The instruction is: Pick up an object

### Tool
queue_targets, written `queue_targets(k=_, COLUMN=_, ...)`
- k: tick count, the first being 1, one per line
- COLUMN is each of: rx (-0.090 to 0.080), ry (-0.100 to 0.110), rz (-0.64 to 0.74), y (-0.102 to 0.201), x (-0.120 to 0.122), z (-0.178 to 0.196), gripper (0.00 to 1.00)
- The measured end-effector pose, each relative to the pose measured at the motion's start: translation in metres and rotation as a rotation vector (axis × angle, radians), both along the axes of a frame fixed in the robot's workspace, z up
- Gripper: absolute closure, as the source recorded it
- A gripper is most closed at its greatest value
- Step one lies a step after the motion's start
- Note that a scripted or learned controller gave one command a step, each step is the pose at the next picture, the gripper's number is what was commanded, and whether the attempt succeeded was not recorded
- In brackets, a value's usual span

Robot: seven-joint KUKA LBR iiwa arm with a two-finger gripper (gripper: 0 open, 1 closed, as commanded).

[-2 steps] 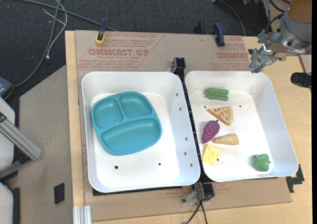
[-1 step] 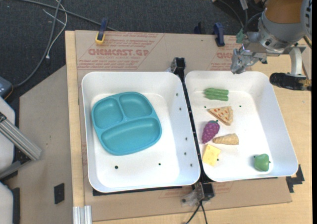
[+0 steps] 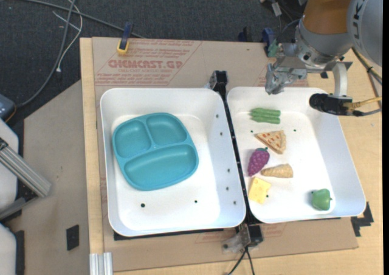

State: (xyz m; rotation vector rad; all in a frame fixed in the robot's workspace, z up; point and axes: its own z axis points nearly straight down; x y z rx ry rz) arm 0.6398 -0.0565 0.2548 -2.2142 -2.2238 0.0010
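Pincer (image 3: 276, 83) above six toy foods (image 3: 271, 141), one blue plate (image 3: 155, 149).

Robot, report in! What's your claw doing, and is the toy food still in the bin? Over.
Gripper above right bin's far edge, holding nothing. Green beans nearest, just below. Pizza slice, grapes untouched. Path clear.

The cardboard sheet (image 3: 146, 55) bears red print, seemingly "CHEMCAST GP".
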Motion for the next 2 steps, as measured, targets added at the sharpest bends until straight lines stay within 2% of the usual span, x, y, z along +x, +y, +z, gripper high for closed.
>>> queue_targets(k=1, rx=-0.001, ry=0.0, rz=-0.002, y=0.044, x=-0.007, z=-0.005, gripper=1.0)
queue_targets(k=2, rx=0.0, ry=0.001, rz=0.0, y=0.098, x=-0.001, z=-0.026, gripper=1.0)
